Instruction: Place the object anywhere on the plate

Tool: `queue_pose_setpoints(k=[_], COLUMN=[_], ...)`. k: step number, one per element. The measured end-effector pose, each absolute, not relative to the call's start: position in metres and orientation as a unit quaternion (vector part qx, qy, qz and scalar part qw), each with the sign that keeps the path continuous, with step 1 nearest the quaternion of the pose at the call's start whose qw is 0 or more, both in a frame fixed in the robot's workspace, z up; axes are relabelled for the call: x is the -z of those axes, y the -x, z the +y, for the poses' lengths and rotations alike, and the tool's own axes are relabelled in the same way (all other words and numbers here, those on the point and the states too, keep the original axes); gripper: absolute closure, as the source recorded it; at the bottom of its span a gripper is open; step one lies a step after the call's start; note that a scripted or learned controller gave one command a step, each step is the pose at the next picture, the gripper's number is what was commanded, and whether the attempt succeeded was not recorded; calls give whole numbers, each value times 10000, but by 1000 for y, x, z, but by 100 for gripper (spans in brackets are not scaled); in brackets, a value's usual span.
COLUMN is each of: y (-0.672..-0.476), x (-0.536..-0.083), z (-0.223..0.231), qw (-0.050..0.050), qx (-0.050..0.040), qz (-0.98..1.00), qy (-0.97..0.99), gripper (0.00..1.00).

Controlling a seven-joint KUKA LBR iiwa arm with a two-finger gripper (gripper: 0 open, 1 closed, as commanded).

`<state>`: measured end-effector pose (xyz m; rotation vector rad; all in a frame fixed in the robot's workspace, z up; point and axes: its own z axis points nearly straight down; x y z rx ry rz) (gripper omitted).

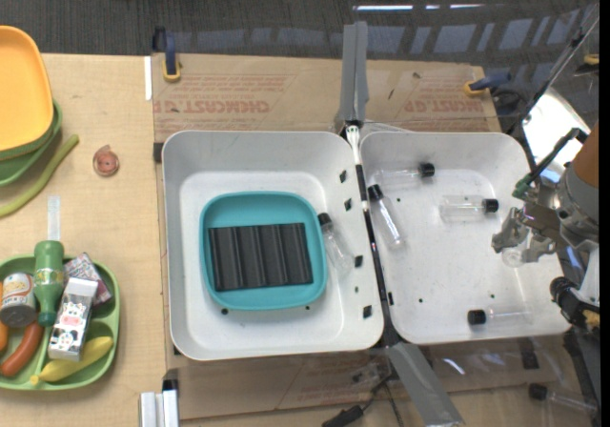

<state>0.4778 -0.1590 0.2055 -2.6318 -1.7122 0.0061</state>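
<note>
A teal plate [262, 209] with a dark ridged insert lies in the left bin [181, 225]. One clear vial with a black cap [334, 240] rests just right of the plate in that bin. Several more clear black-capped vials are scattered in the right bin [448, 273]: one near the divider [385, 218], one at the back [412, 171], one in the middle [466, 210] and one at the front [499, 318]. My gripper [516, 238] hangs low over the right bin's right side, beside a pale clear shape I cannot make out.
The arm [581, 196] enters over the right bin's right wall. A grey divider bar [355, 82] runs between the bins at the back. On the bench to the left stand a yellow dish [21, 91] and a green tray of toy food [57, 330].
</note>
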Motion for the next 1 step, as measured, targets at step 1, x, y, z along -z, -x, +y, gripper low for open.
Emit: queue_pose_setpoints(k=[1], y=[-478], x=[-206], z=[-159], qw=[8], qx=[-19], qz=[-5453], qy=[8382], gripper=[0])
